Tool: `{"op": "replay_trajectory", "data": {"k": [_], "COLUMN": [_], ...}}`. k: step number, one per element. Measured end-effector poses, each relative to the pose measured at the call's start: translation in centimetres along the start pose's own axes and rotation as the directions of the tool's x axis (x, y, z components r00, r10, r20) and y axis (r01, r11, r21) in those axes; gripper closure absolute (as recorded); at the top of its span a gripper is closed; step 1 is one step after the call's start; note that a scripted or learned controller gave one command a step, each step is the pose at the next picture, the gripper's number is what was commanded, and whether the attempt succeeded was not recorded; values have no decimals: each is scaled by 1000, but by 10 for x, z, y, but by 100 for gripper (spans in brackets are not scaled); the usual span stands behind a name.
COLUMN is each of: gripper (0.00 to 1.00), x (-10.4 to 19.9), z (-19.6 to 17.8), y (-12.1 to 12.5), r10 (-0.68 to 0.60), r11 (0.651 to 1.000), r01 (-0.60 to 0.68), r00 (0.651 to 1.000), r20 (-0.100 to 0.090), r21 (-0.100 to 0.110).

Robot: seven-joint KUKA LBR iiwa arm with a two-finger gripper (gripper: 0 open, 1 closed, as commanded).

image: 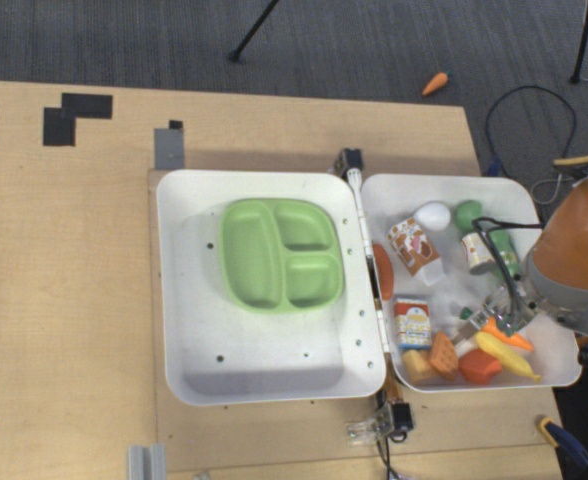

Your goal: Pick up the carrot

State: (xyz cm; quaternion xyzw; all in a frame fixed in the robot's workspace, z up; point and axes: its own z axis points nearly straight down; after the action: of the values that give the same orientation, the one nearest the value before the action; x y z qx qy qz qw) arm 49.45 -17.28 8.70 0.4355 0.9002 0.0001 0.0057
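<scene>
The gripper reaches down into the right bin from the right edge, its tip sitting on the carrot, an orange piece lying near the bin's front right corner beside a yellow banana and a red block. Whether it is parted or clamped on the carrot cannot be told. The left bin holds a green divided plate.
</scene>
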Motion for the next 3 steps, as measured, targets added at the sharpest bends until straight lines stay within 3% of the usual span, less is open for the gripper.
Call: {"op": "replay_trajectory", "data": {"k": [1, 2, 3], "gripper": [0, 0, 0], "x": [23, 33, 39], "z": [-1, -24, -1], "y": [13, 19, 27], "r10": [-286, -533, -748], "r11": [958, 846, 664], "r01": [286, 533, 748], "r00": [958, 846, 664], "r20": [3, -6, 3], "r21": [-2, -2, -3]}}
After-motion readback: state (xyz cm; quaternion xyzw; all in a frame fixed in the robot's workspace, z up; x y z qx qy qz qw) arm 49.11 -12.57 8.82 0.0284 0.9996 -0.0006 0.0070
